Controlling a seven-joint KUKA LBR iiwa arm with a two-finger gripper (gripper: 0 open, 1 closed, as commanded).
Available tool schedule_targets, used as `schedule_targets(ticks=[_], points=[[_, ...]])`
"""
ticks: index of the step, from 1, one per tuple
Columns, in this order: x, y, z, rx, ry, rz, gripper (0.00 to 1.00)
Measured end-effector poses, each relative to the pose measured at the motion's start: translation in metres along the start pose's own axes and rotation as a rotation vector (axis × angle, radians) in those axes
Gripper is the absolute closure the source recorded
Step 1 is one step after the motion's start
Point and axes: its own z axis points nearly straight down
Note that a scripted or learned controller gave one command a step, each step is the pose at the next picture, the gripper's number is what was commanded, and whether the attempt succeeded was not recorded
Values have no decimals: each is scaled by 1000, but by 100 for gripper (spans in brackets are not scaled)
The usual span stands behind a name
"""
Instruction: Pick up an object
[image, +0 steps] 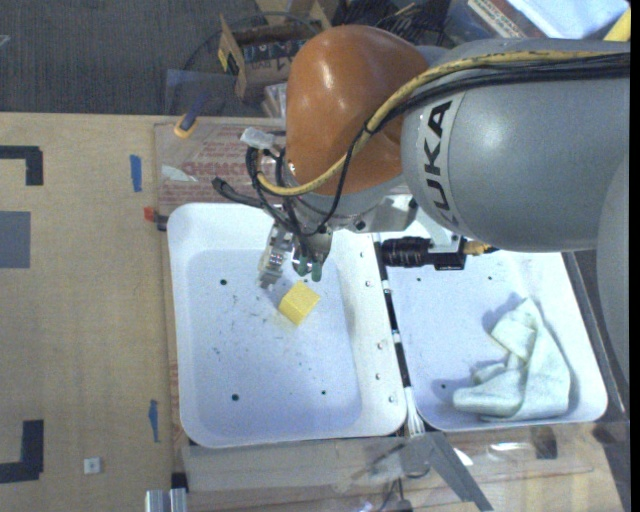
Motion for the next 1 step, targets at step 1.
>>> schedule_targets(ticks=[1], points=[[3,18,143,2,3,348,100]])
